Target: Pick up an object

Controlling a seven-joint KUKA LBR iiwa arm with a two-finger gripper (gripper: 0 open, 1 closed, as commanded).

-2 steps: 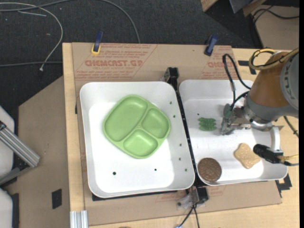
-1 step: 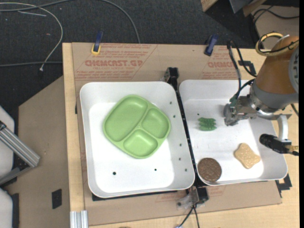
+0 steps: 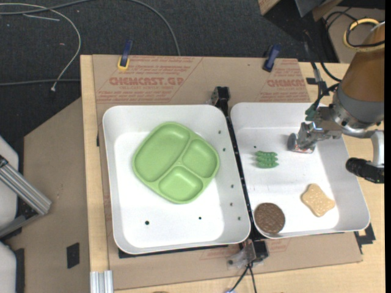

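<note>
- The likeliest target, a small green ridged toy point(image 3: 266, 159), lay on the floor of the right bin point(image 3: 287, 124), left of its middle and near the wall shared with the other bin.
- Two other candidates sat in the same bin: a tan, biscuit-shaped piece point(image 3: 318, 199) toward the near right corner, and a brown round disc point(image 3: 269, 218) at the near left corner, touching or overlapping the rim.
- The gripper point(image 3: 301, 141) hung low over the far half of that bin, to the right of the green toy and apart from it. Whether it was open or closed could not be told, and nothing was visibly held in it.
- The grey arm point(image 3: 360, 96) with its orange band reached in from the right.
- The left bin point(image 3: 122, 163) held a green divided plate point(image 3: 176, 161), lying flat and turned at an angle.
- Both bins rested on a cardboard-covered surface point(image 3: 183, 72) held by blue clamps point(image 3: 126, 52).
- Risks, as a judgement: the green toy was small and low, so a descent slightly off its centre would likely close on nothing or nudge it toward the wall. The disc on the rim gave little room for a clean grasp.
</note>
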